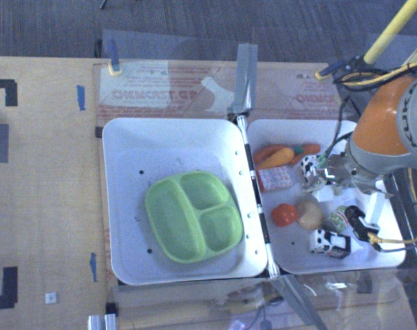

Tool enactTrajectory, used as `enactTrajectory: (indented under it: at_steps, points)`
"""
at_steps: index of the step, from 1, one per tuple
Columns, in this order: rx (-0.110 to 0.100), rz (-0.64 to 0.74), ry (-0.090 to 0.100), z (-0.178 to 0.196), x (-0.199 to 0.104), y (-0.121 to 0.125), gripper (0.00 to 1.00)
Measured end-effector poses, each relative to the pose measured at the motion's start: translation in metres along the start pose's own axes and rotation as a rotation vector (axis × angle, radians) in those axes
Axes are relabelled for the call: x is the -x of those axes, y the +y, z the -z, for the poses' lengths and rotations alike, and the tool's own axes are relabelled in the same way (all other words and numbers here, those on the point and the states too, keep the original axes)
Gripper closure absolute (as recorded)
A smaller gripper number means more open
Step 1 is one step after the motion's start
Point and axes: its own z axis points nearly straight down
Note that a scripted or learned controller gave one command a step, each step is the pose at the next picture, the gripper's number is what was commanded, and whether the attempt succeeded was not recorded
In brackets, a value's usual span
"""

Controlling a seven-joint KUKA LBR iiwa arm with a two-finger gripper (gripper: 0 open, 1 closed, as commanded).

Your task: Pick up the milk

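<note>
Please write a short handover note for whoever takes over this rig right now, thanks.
Gripper: low in the right bin, near its upper middle; whether it is open or shut cannot be told.
Milk: cow-patterned carton lying near the bin's front edge, apart from the gripper.
Nearby: tomato, carrot.
Left bin holds the green plate.
Done: nothing visibly picked.
Left: reach the milk, grasp, lift.

1. The two bins (119, 184) are coloured white.
2. The divided plate (193, 215) is coloured light green.
3. The milk carton (330, 243) is patterned in black and white patches.
4. The carrot (277, 157) is coloured orange.
5. The tomato (285, 214) is coloured red.
6. The tabletop (43, 205) is coloured pale wood, marked with blue tape.
</note>
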Motion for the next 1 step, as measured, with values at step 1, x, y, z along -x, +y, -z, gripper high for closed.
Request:
enactTrajectory:
  at_steps: [1]
  points:
    - [-0.008, -0.078, 0.0, 0.0984, -0.0347, -0.0053, 1.0]
